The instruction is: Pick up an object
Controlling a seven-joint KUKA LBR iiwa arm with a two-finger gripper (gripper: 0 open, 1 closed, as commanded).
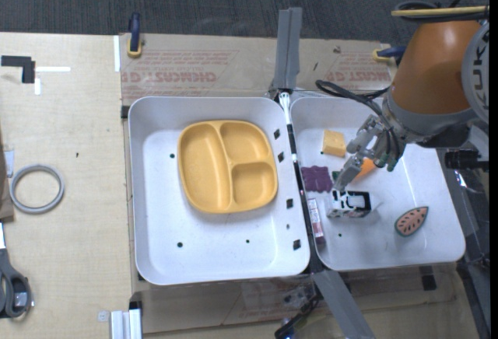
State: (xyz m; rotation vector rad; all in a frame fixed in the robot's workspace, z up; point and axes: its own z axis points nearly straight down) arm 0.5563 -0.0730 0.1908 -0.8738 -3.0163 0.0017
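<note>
We saw the gripper [340, 196] low in the right bin [436, 248], over a small black-and-white object [352, 204]; whether its jaws were apart or together we could not tell. Close around it lay a purple piece [316, 177], a yellow block [334, 144] and an orange piece [359, 167]. A brown leaf-shaped item [411, 221] lay apart. The left bin [156, 252] held a yellow divided plate [228, 166].

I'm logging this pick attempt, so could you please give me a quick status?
Gripper low in right bin, over black-and-white object; grasp unconfirmed. Purple piece, yellow block close by. Yellow divided plate in left bin.
</note>
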